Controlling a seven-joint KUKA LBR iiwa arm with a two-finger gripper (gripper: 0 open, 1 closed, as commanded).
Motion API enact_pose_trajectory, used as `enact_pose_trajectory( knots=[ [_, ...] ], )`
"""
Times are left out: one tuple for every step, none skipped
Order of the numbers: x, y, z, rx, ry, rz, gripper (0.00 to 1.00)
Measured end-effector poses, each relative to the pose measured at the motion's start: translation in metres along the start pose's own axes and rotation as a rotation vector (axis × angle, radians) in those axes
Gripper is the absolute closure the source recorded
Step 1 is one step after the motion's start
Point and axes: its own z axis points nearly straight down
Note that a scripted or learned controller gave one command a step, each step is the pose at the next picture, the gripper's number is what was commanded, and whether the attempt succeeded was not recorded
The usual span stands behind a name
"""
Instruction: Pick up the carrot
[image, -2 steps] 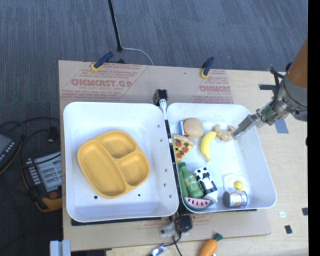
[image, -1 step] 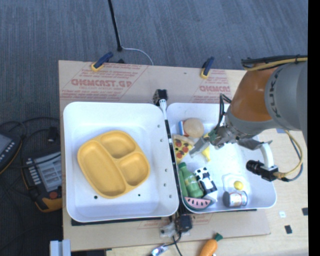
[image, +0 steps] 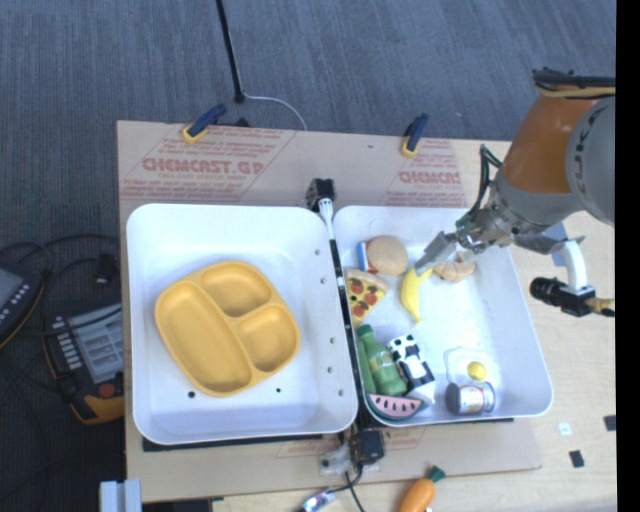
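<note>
The carrot (image: 418, 494) is small and orange with a green top. It lies on the cardboard bench in front of the right bin (image: 520, 310), outside both bins, near the bottom edge of the view. My gripper (image: 447, 251) hangs over the back of the right bin, far from the carrot. It is just above a tan lumpy piece (image: 455, 269) and beside the banana (image: 411, 293). Nothing shows held in it.
The right bin also holds a round bun (image: 387, 254), a pizza slice (image: 365, 291), a green bottle (image: 377, 360), a black-and-white cow (image: 410, 360), a watermelon slice (image: 397, 405), a fried egg (image: 470, 368) and a can (image: 470, 399). A yellow divided plate (image: 227, 325) lies in the left bin (image: 150, 240).
</note>
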Motion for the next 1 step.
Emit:
enact_pose_trajectory(
  knots=[
    [0.1079, 0.0696, -0.0086, 0.001, 0.003, 0.077, 0.00]
  ],
)
